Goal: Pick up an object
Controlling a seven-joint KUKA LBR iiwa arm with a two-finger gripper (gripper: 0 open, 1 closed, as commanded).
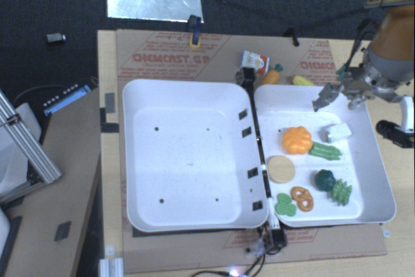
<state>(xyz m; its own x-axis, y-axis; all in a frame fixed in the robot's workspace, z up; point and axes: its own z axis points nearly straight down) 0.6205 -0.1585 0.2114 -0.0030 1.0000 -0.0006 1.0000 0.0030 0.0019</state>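
The right bin (382, 186) holds several toy foods. An orange pumpkin (297, 139) sits near its middle, with a white block (337, 132) to its right and a green pickle (325, 152) just below that. Lower down lie a tan round cookie (281, 168), a dark green broccoli (325, 180), a green leafy piece (342, 192), a brown pretzel (301, 198) and a small green piece (284, 205). My gripper (323, 99) hangs over the bin's upper right part, above and right of the pumpkin, with nothing seen in it.
The left bin (130, 139) lies beside the right one. Beyond the bins' far edge, on the cardboard, rest a white and red packet (254, 61), a small orange piece (271, 76) and a yellow piece (302, 81). The arm comes in from the right.
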